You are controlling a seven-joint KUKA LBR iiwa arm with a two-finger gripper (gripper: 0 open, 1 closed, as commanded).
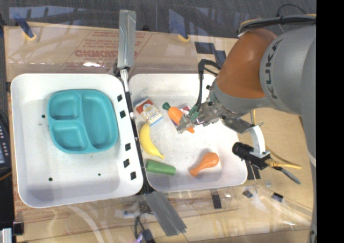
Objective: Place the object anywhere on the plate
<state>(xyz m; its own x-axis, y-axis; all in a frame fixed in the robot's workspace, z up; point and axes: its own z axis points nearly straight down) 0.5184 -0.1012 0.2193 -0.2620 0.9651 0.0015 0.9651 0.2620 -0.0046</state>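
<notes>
Carrot (174,114) lies in right bin (226,180), far-centre, green top pointing left, orange body running right under gripper (187,124). Gripper sits low over carrot's right end; can't tell if claw is wide or closed, nor if it grips anything. Plate (83,120), teal w/ three compartments, sits in left bin (32,183), well apart from carrot. Also in right bin: small carton (149,112) left of carrot, banana (148,141), green cucumber (160,168) near edge, orange gourd (205,163) near-right.
</notes>
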